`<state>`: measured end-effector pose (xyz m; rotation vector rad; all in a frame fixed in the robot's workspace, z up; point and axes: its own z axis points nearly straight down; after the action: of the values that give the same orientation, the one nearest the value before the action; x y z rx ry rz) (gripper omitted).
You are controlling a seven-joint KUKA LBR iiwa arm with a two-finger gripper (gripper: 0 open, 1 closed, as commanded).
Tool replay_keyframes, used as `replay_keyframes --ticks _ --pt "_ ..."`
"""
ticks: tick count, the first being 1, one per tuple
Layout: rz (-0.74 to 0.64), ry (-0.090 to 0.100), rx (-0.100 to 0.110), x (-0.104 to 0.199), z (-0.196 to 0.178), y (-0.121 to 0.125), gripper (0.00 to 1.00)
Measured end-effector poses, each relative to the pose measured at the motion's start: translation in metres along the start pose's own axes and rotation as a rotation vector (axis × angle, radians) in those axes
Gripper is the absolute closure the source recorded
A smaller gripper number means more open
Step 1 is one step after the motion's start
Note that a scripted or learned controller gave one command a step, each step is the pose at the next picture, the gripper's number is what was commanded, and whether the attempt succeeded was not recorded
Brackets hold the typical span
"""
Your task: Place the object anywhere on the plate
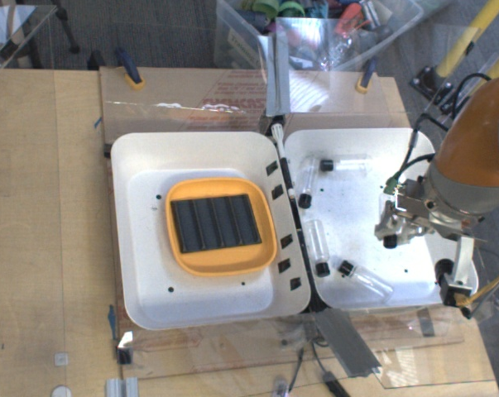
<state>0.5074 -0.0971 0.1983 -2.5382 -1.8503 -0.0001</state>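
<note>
Gripper low over right bin — finger state unclear, clear vials faint, orange plate in left bin.

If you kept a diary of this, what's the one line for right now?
arm: over right bin | gripper: above clear vials | plate: orange, left bin, bears dark ridged insert | placement: not done

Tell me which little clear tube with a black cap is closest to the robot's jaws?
The tube at the right bin's near edge, below the gripper. The other tubes lie farther left, toward the divider.
</note>
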Motion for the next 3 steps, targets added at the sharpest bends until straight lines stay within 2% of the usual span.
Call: replay_keyframes --ticks 1,2,3 --pt "-0.062 -0.001 0.001 0.064 -0.02 0.018 1.0" --pt "-0.221 -0.001 0.0 0.113 0.004 0.036 1.0" --pt "-0.278 -0.001 -0.001 0.159 -0.002 0.018 1.0"
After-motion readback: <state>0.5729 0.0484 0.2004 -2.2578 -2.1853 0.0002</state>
